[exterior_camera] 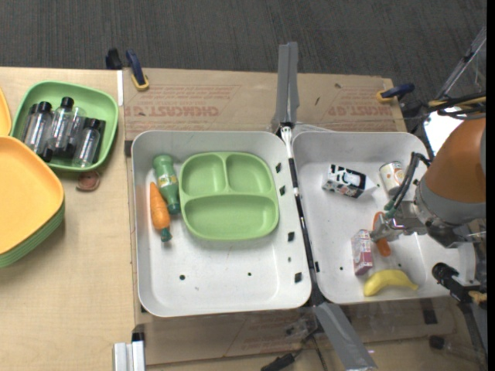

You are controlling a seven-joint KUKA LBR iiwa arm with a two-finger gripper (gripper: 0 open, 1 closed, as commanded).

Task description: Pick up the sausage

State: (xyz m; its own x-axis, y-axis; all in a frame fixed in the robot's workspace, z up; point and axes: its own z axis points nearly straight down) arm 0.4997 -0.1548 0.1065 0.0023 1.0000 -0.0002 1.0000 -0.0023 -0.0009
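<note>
Tool down over the sausage, lift not yet shown

You have the tool [384,229] low in the right white bin [340,280], at about four o'clock; the small reddish-orange sausage [381,243] lies right under it, beside a pink packet [361,252]. I cannot tell its grip state; lifting remains.

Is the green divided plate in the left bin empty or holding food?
Empty. The green divided plate shows three bare compartments; the carrot and green bottle lie beside it on the bin floor.
</note>
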